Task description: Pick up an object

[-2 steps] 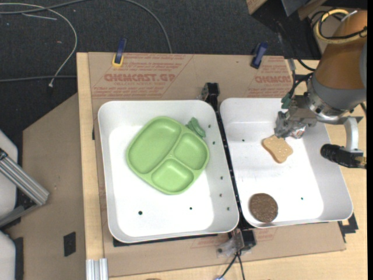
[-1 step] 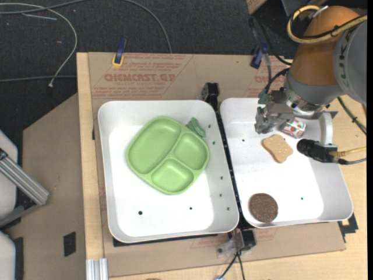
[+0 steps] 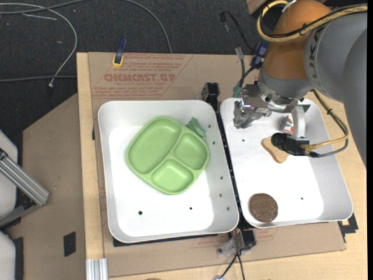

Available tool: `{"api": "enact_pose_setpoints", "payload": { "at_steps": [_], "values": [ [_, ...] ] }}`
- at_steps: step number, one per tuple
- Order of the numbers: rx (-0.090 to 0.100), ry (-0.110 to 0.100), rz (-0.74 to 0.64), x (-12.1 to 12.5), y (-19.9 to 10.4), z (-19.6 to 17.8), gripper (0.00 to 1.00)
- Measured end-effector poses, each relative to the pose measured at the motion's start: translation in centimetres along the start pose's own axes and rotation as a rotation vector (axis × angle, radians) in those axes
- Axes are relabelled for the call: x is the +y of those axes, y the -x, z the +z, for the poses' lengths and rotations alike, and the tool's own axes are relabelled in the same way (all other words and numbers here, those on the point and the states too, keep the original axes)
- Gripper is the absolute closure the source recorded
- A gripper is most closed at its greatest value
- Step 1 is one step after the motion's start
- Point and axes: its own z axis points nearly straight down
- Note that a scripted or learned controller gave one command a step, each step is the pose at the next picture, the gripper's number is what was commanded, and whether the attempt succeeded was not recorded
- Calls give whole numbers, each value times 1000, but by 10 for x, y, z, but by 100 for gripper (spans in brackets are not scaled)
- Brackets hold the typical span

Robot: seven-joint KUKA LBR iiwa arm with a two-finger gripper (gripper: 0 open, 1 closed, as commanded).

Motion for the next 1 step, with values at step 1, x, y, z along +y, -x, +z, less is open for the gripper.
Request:
{"api": "enact_pose_setpoints", "payload": {
  "at_steps": [1],
  "values": [
    [0,0,-1,16,-56,4,100]
  ]
}}
